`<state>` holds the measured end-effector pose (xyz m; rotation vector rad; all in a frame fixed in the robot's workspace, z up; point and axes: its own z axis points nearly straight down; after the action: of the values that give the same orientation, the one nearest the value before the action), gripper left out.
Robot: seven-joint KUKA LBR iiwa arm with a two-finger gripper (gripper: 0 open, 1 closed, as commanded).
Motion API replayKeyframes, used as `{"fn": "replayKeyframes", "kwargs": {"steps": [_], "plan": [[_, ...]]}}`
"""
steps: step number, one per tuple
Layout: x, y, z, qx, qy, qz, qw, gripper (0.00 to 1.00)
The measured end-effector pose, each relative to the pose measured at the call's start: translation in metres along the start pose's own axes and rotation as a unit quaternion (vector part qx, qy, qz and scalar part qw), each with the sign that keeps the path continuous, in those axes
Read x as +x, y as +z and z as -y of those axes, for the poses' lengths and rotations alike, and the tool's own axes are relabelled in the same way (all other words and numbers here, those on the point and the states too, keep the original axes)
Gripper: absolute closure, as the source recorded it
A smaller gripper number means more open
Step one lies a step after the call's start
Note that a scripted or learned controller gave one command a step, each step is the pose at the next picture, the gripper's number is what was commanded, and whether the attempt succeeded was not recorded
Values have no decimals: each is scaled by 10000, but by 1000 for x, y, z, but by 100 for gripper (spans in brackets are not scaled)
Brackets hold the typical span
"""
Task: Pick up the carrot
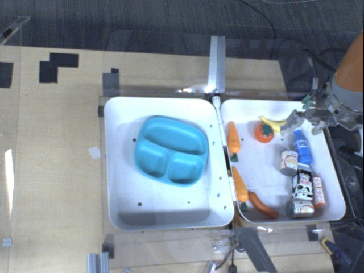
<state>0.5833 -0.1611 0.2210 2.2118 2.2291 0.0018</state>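
Two orange carrots lie along the left wall of the right bin (336,209). One carrot (233,138) with a green stem end is toward the back, and a second carrot (240,186) lies nearer the front. My gripper (304,123) hangs over the back right corner of that bin, far to the right of both carrots. It is open, with nothing between its fingers, and sits just above a blue bottle (301,148).
The right bin also holds a tomato (264,133), a banana (273,123), a brown sausage (263,205), a small can (289,161), and a black-and-white can (303,187) beside a red packet (318,191). A blue divided plate (170,148) sits in the left bin (122,209).
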Motion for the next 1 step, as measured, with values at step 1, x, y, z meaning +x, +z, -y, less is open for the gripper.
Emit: {"fn": "replayKeyframes", "kwargs": {"steps": [1], "plan": [[56, 93, -26, -5, -2231, -2, 9748, 0]]}}
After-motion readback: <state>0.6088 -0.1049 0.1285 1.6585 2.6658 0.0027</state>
